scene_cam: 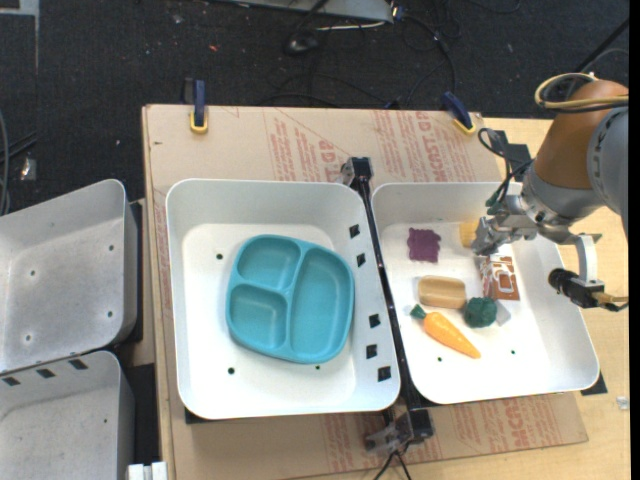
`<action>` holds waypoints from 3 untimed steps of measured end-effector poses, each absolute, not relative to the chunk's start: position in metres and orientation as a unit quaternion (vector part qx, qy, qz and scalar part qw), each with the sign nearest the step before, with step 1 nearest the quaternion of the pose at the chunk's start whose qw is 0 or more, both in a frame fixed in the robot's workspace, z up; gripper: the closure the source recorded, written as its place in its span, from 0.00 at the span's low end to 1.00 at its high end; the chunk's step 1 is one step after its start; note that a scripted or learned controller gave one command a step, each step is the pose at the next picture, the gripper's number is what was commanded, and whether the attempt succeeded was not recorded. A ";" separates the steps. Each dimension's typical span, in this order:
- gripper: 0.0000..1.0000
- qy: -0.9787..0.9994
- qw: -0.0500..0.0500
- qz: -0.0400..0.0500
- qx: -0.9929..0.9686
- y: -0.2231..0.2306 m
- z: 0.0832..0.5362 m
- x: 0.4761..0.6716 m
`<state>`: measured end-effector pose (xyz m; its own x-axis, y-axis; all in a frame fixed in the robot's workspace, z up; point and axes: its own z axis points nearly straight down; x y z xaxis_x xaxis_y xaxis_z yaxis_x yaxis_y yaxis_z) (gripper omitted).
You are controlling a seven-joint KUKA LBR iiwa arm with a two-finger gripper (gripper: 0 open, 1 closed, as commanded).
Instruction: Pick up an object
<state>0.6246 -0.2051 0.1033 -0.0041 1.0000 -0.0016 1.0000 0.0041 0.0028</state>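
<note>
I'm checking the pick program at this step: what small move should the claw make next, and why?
Probably a short descent. The claw hovers in the right bin near the brown packet and yellow piece, and I see nothing between its fingers.

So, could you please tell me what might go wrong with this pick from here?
1. The gripper hangs at the right bin's crowded patch: the brown packet, a yellow piece and the green lump lie close, so it may nudge or catch a neighbour.
2. The packet looks flat, so it may slip.
3. The tan block and carrot almost touch; either could get dragged.
</note>
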 end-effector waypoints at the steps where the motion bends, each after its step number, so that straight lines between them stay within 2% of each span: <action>1: 1.00 0.708 0.003 0.001 0.706 -0.213 0.152 0.630; 2: 1.00 0.707 0.004 0.002 0.707 -0.214 0.210 0.622; 3: 1.00 0.708 0.002 0.001 0.706 -0.214 0.243 0.623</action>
